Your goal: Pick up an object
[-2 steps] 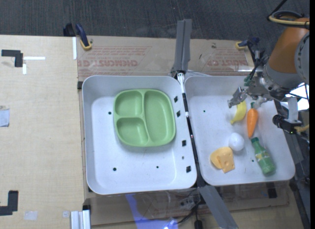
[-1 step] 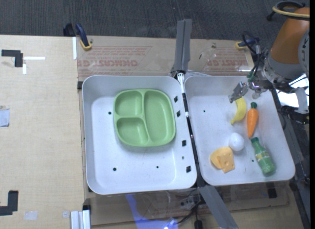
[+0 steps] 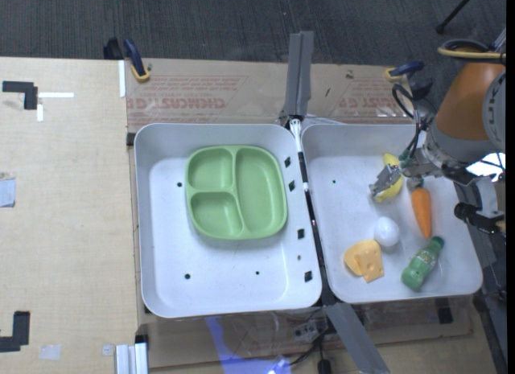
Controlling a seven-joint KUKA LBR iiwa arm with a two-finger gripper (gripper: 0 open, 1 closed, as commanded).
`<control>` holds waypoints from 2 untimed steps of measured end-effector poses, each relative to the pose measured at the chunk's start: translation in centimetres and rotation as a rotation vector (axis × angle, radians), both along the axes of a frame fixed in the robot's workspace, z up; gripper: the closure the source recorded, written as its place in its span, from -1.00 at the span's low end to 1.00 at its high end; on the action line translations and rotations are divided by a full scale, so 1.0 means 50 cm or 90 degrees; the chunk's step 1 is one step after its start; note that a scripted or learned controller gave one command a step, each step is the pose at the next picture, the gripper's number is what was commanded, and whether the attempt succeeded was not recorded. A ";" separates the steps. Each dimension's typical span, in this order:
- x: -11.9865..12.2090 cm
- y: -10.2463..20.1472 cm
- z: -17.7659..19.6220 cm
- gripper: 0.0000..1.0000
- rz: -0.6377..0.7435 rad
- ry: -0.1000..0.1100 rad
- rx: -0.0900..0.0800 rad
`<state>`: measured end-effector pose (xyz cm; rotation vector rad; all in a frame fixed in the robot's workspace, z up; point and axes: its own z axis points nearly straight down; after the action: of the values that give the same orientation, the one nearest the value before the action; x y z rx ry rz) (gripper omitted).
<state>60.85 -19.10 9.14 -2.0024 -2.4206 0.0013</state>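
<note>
The right bin (image 3: 338,171) holds several objects. A yellow banana-like piece (image 3: 393,190) lies near its far right, and my gripper (image 3: 385,180) is low over it, touching or just above it. Part of the yellow piece is hidden by the gripper. Just right of it lies an orange carrot (image 3: 422,212). A white ball (image 3: 387,232) sits below the gripper, and a yellow lumpy piece (image 3: 364,260) lies nearer the front. A green bottle (image 3: 422,264) lies tilted at the front right.
The left bin (image 3: 161,268) holds a green divided plate (image 3: 237,193). A ridge (image 3: 304,203) separates the two bins. The arm's orange band (image 3: 471,99) hangs over the right bin's far right corner. Blue clamps (image 3: 137,63) grip the cardboard backing.
</note>
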 end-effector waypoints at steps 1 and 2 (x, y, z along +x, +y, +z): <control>0.001 -0.001 0.019 1.00 0.000 -0.001 -0.001; 0.011 -0.048 0.125 1.00 -0.068 -0.001 -0.001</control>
<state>61.40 -21.51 15.39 -2.1301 -2.3118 0.0018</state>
